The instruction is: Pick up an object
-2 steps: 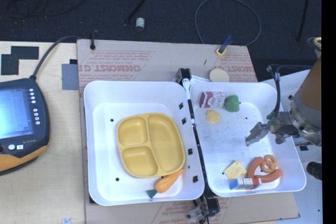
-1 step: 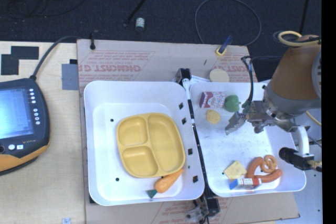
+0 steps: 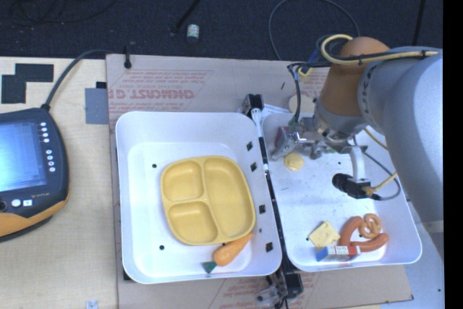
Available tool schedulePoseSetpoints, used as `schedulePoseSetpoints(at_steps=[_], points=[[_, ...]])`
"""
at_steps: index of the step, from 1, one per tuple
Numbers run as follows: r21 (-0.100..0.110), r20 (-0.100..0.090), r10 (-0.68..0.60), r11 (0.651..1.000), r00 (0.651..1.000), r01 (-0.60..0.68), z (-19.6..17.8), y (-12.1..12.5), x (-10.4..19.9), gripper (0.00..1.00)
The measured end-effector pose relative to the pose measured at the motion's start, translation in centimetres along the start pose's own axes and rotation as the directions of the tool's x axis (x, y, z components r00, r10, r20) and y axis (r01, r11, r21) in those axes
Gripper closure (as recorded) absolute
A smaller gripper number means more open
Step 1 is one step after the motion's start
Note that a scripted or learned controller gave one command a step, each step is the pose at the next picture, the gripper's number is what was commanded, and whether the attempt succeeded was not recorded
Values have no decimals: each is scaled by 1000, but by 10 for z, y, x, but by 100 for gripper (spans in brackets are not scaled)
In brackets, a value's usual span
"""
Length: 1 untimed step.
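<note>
1. The gripper (image 3: pixel 298 145) hangs low over the right bin (image 3: pixel 405 257), just above a small pale yellow lump (image 3: pixel 294 162) near that bin's left wall.
2. The lump looks roundish; no long axis can be made out.
3. Whether the jaws are parted or closed, I cannot tell.
4. A yellow divided plate (image 3: pixel 207 199) and a toy carrot (image 3: pixel 230 253) lie in the left bin (image 3: pixel 137 155).

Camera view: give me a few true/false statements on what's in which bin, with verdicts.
1. The yellow divided plate lies in the left bin. True.
2. The toy carrot sits in the right bin. False: it is in the left bin, by the plate's near edge.
3. The pretzel is in the right bin. True.
4. The end effector is over the left bin. False: it is over the right bin, near a small pale yellow piece.
</note>
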<state>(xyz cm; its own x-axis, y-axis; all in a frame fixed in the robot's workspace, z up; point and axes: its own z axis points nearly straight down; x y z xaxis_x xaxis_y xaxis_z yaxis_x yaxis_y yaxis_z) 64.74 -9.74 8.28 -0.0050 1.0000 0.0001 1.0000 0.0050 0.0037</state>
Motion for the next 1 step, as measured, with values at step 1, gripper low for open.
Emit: schedulePoseSetpoints(at_steps=[1], points=[[5,-1,4,1000,1000,-4,-15,-3,-2,100]])
